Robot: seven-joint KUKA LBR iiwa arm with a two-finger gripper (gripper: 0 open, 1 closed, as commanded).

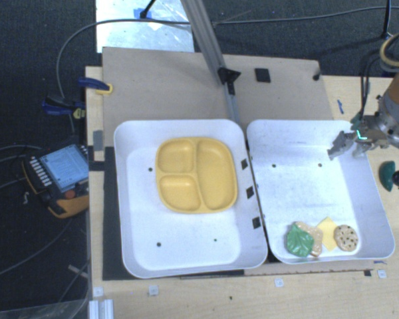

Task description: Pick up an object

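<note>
Three small things lie bunched in the near corner of the right bin [299,171]: a green leaf-shaped piece [299,241], a pale yellow wedge [327,231] and a round speckled cookie [346,238], the leaf and wedge touching. All look like light, stiff, smooth toy food, flat enough to slip; the cookie's edges seem the best hold. The pincer [343,145] hangs over the bin's far right, well apart from them, holding nothing; whether it is spread I cannot tell.
</note>
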